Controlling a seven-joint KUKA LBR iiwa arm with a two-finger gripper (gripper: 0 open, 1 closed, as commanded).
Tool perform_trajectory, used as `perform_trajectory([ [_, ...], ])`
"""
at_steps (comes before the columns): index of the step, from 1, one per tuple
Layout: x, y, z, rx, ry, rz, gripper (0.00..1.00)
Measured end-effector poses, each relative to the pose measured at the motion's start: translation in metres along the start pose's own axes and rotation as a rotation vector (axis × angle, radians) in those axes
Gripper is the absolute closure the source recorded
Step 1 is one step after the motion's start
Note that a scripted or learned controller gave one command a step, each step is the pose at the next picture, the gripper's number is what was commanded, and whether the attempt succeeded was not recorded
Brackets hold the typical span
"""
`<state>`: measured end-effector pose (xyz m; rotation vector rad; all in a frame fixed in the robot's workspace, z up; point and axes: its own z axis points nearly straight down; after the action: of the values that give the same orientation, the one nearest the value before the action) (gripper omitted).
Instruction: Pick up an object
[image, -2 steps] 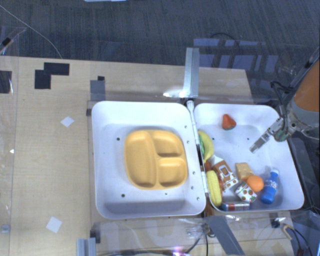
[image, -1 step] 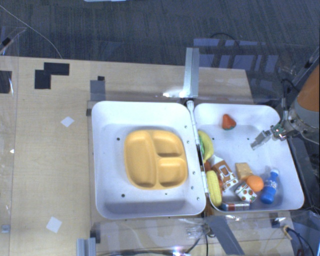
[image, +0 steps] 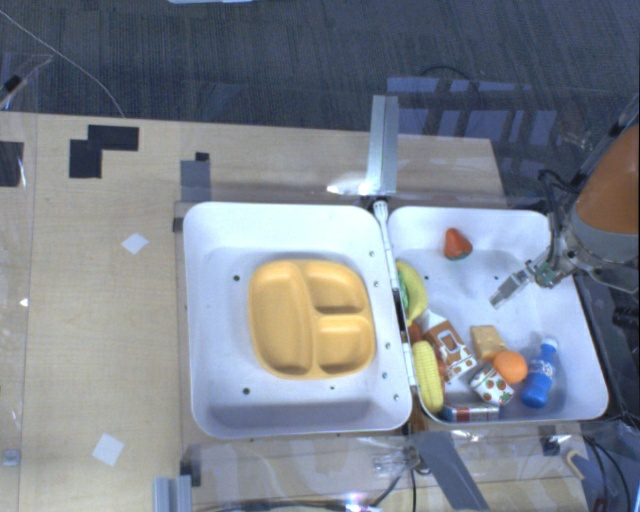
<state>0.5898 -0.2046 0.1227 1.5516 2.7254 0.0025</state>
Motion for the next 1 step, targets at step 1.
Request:
perform_trajectory([
  [1,0.0001,0.0275,0.0038,-0.001,-0.001,0.469,0.00],
])
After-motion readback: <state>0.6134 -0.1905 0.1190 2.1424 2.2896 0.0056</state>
